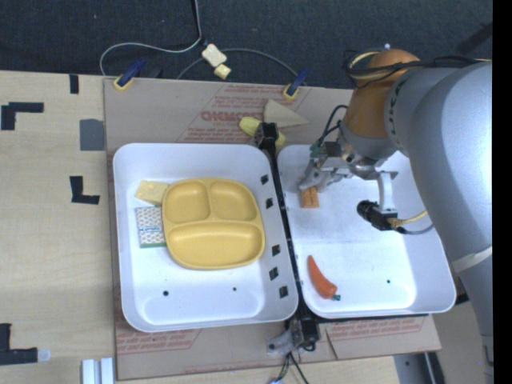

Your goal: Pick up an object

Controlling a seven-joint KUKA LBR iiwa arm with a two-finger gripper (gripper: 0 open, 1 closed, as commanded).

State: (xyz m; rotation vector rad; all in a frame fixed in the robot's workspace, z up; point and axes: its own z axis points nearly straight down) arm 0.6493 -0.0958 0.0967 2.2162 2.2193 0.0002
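Block [310,198], small and brown, sat just below my hand [314,178], whose finger state I could not tell; an off-centre descent risked nudging it aside.

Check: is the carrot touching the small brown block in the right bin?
Apart. The camera view shows bare white bin floor between the carrot near the front edge and the small brown block up by the gripper.

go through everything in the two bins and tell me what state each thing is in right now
Yellow divided plate: lying flat in the left bin, right side up.
Pale yellow piece: flat, tucked at the plate's left edge.
Patterned sponge: flat, beside the plate.
Toy carrot: lying loose in the right bin.
Small orange block: directly under the gripper; grasp unclear.
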